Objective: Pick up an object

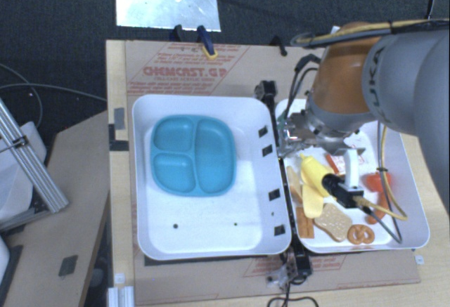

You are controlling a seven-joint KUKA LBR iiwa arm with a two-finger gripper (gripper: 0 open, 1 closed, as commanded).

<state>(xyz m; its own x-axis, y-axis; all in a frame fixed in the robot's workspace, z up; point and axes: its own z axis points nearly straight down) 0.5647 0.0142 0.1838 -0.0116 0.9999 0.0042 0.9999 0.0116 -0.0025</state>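
End effector (304,135) low over the right bin (415,218), grip state unclear; blue plate (193,156) in left bin (211,225)

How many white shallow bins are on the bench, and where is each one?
2. The left white shallow bin holds a blue divided plastic plate. The right white shallow bin lies beside it, partly hidden under the grey arm.

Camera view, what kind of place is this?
Probably a robotics lab test bench: a grey arm reaches over two white bins, one holding a blue divided plate, the other toy food.
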